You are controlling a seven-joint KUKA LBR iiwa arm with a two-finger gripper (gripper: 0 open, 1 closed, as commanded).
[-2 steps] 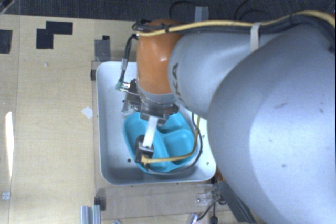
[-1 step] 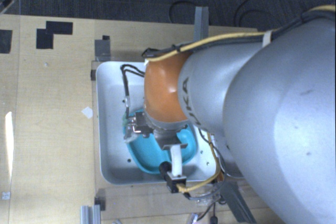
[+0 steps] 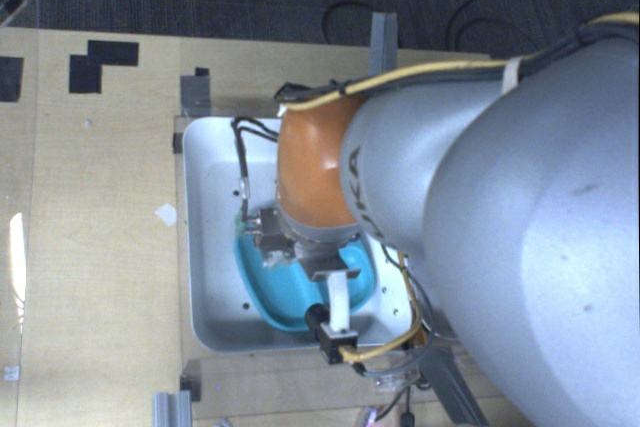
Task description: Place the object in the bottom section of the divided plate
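At the left of the frame the pale bench (image 3: 90, 245) lies bare apart from black patches (image 3: 100, 63) in the upper left and a small white scrap (image 3: 165, 213) near the bin. Left of centre sits a white bin (image 3: 205, 215), and in its lower part lies the blue plate (image 3: 275, 293), its left rim curved and clear of the bin's wall. Most of the plate is covered, so its sections cannot be made out. Over the plate the arm points steeply down, the orange band (image 3: 315, 175) above the wrist and the gripper (image 3: 285, 260) low over the plate's upper edge. From above, the wrist hides the gripper's working end: whether it is open or closed, or has hold of anything, cannot be told. To the right the thick grey arm (image 3: 520, 235) widens until it takes up the lower right of the frame
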